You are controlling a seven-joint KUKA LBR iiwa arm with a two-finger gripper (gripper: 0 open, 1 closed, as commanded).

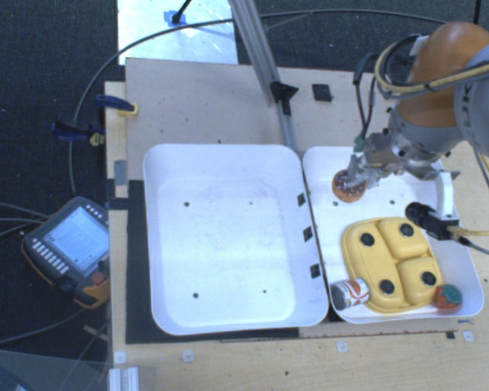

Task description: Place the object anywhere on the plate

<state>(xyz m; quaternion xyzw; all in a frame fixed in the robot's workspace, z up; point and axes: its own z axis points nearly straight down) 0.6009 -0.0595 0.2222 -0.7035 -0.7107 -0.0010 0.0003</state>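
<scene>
Bench [212, 96], as I see it from the overhead camera: two white bins side by side.

Left bin [159, 300]: bare white floor with a few dark dots.

Right bin [322, 169]: holds a yellow plate [367, 247] with four compartments, lying in the near half. A small can [350, 293] lies on its side against the plate's near-left corner, touching it. A red toy fruit [449, 297] with a green top sits at the plate's near-right corner. A brown donut [348, 187] lies on the bin floor in the far-left part, apart from the plate, off it.

Arm [440, 72]: enters from the right, orange band up top, wrist angled down over the right bin's far side.

Claw [360, 172]: right over the donut, tips at its upper edge. I cannot tell from here whether it is open, closed or gripping the donut; the wrist hides the detail.

Off the bench, left: a handheld pendant [69, 251] with a lit screen, on the dark floor.
</scene>
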